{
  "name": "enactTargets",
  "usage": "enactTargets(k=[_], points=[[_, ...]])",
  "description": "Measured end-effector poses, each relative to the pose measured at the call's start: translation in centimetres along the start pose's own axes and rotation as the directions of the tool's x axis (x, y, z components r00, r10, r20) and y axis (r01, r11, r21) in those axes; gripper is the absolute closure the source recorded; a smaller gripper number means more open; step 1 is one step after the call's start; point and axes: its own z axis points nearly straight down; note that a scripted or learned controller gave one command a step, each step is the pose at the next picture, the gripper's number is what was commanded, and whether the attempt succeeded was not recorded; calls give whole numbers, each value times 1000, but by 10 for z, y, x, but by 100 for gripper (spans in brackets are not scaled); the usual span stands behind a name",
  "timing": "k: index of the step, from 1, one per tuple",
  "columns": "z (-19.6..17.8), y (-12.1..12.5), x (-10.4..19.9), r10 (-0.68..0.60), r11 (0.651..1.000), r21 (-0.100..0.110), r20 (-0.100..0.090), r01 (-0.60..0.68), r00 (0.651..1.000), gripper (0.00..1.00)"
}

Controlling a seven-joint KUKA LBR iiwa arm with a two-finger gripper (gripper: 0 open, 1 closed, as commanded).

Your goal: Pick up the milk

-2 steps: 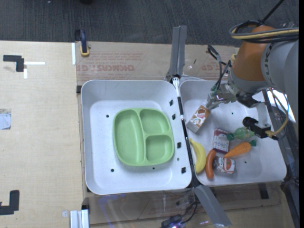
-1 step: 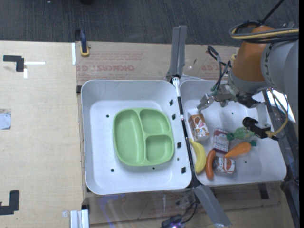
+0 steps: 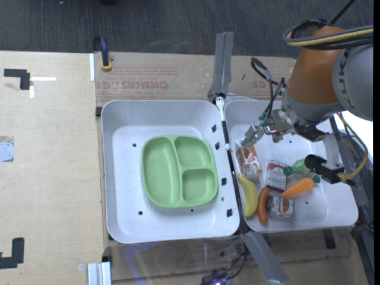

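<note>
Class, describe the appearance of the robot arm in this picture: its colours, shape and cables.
The arm is rounded and grey with a broad orange band above the wrist. Yellow and black cables loop over its top, and thin dark wires run down to the metallic grey gripper.

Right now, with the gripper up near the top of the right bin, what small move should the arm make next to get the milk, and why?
Probably ease the gripper down-right over the milk carton. It hangs above the snack packet, with nothing between its fingers, and the carton lies just beyond, beside the carrot.
</note>
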Motion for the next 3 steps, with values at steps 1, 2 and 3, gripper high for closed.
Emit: enactTargets(k=[1, 2, 3], points=[[0, -29, 15, 183, 983, 2, -1, -183, 983, 0], [88, -67, -29, 227, 974, -4, -1, -227, 974, 0], [94, 47, -62, 310, 951, -16, 3, -310, 951, 0]])
